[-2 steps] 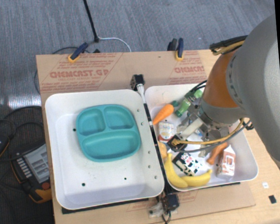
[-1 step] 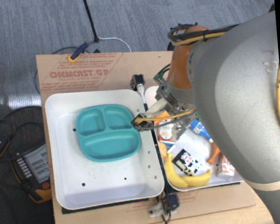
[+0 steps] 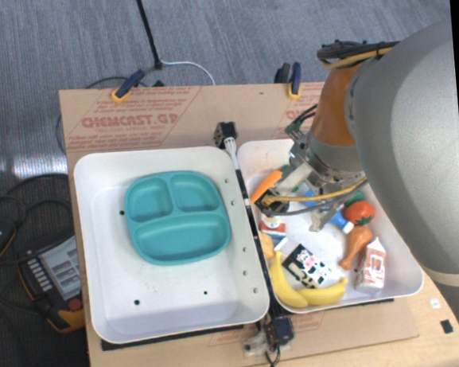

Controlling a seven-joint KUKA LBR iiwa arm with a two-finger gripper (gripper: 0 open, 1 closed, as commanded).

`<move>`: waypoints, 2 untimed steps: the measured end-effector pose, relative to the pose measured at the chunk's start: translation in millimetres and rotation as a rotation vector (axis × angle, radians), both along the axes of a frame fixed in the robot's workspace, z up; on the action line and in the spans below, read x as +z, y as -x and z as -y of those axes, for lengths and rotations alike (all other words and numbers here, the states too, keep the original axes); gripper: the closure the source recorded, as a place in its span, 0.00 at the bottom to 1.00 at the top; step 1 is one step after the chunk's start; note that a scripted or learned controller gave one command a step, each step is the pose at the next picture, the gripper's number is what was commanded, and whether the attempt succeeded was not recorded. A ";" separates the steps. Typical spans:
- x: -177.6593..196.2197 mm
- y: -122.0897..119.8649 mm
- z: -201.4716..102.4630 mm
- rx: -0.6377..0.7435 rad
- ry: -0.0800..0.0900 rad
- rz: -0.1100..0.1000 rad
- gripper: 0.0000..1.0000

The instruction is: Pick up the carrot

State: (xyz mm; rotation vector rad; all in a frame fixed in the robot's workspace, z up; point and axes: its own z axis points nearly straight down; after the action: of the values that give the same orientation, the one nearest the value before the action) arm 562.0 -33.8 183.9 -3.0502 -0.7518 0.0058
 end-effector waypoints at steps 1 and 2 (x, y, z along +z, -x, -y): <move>-0.2 -12.3 -36.7 -0.159 0.000 0.000 0.00; 0.1 -51.1 55.5 -0.123 0.001 0.001 0.00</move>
State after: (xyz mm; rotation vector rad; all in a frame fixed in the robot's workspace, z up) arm 613.2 -89.3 184.0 -3.0920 -0.5624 0.0046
